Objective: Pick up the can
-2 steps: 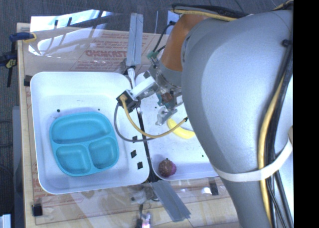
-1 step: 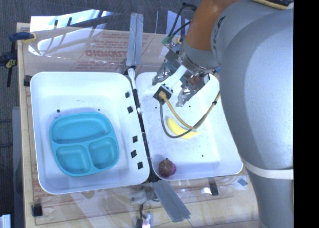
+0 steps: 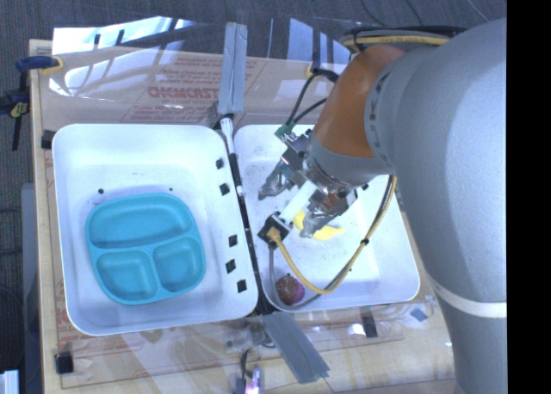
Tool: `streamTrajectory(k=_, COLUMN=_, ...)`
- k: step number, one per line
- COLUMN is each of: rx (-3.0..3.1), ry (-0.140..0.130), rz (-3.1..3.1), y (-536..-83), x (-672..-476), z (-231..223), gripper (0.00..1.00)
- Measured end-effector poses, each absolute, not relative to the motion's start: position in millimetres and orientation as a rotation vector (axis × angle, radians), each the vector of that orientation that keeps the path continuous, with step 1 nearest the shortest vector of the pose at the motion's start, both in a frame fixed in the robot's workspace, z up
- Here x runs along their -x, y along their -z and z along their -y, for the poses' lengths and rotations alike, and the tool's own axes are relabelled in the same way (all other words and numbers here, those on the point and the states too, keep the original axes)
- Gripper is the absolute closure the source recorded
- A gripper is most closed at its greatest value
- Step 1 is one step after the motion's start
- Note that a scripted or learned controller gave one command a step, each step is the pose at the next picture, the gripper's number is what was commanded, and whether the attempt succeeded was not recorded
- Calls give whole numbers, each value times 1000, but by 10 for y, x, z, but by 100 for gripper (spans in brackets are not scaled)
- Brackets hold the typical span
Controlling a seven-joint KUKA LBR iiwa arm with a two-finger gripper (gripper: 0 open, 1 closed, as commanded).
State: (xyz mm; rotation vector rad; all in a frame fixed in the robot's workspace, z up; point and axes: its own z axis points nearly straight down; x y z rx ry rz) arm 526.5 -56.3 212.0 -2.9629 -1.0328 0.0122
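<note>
Two bins, one job: the gripper (image 3: 303, 199) hangs low inside the right bin (image 3: 383, 280), above a yellow object (image 3: 318, 229); whether it is open or closed cannot be told. What may be the can (image 3: 288, 289), dark and round, sits at that bin's near wall, so a clean grasp likely means centring squarely over it first.
</note>
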Motion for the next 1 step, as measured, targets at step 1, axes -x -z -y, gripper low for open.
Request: streamTrajectory(k=1, rx=2987, ry=-10, rz=962, y=-2250, x=-5334, z=1018, gripper=0)
